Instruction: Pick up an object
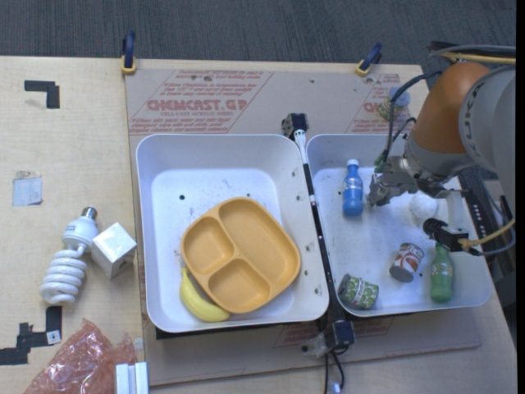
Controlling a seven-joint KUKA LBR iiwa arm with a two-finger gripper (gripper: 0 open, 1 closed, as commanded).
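Two white bins sit side by side on the bench. The left bin (156,220) carries one orange divided plate (239,254) with three compartments, lying toward the bin's near edge, and one yellow banana (197,300) tucked partly under the plate's near left rim.

The right bin (373,253) carries five things: one blue bottle (352,189) upright near the bin's far left part, one white ball (423,208) toward the right side, one red and white can (406,262) tilted near the right side, one green bottle (441,273) by the near right corner, and one green can (358,292) lying at the near edge.

The gripper (383,187) hangs over the right bin just beside the blue bottle, on its right; whether the claw is clenched or released cannot be told, and nothing is seen between it.

On the bench, left of the bins, lie one spiral light bulb (66,263), one white cube (113,249) touching it, and one pink mesh bag (82,359) at the near edge.
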